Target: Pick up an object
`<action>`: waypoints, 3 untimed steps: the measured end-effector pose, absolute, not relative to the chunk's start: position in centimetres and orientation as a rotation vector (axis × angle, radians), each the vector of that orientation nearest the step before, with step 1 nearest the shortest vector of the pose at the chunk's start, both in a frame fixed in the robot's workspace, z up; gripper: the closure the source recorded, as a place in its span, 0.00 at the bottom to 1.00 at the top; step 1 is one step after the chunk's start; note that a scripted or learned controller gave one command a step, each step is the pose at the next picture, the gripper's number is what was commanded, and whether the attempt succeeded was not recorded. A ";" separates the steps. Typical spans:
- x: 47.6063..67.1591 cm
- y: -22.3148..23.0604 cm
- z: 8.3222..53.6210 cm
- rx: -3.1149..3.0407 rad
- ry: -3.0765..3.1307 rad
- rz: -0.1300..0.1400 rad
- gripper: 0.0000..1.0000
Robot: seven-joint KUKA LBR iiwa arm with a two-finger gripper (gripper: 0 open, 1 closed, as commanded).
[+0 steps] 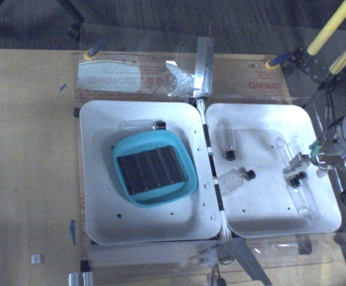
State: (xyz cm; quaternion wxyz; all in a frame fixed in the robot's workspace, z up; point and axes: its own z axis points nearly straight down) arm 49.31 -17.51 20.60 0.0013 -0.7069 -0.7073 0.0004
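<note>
Left bin (95,177): it holds a teal tray (155,167) with a dark ribbed insert, lying slightly tilted near the middle. A clear vial (142,125) with a dark cap lies just beyond the tray's far edge, close to it; whether they touch I cannot tell.

Divider: the two bins meet at a narrow seam between the tray and the right-hand vials.

Right bin (262,219): several clear vials lie scattered here. One (227,143) lies near the far left of the bin, dark cap toward the near side. A second (237,180) lies nearer, at a slant, cap to the right. Further right, two or three more (296,177) lie close together by the right wall, hard to separate because they are transparent.

Tool (315,158): it sits low at the right bin's right edge, beside the cluster. Whether it is released or clenched cannot be told from this view, and nothing is plainly held.

Step in hand: probably lining up on a vial in the right cluster.

Doing it well: straddle one vial across its width, not along its length; come down squarely, since clear round vials will likely roll; keep clear of the bin wall and neighbouring vials.
</note>
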 end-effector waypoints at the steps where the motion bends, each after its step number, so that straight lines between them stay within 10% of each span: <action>1: 51.2 -21.6 12.3 -2.347 -2.072 -0.004 0.00; 3: 54.1 -20.2 9.0 -2.513 -1.863 -0.022 0.00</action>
